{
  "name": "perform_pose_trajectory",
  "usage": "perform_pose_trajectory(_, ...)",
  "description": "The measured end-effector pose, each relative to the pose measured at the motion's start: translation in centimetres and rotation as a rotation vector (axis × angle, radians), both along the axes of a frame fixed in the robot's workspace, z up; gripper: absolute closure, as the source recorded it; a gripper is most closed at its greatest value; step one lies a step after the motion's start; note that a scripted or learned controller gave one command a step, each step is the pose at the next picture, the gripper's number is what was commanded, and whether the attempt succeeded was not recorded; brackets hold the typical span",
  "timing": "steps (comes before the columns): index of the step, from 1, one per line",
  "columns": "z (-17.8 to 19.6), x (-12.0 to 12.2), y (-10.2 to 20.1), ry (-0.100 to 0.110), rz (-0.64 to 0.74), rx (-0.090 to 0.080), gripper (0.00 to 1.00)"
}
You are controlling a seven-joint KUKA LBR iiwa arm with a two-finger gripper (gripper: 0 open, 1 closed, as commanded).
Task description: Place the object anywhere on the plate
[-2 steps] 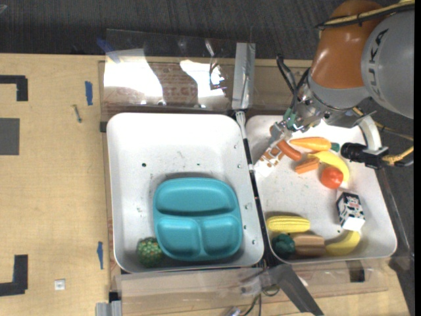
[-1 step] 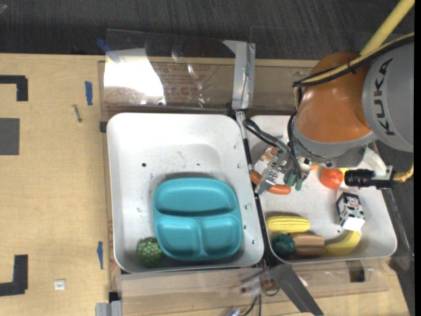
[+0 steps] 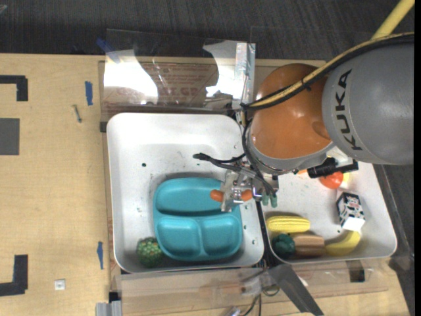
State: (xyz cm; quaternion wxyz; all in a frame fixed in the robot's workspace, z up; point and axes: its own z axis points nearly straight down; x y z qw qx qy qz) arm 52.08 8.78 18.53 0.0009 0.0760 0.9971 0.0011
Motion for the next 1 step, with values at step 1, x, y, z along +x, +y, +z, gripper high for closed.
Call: perform_pose_trajectory(1,0.00,0.01,-0.09,0.000,-0.001,0.000,0.00)
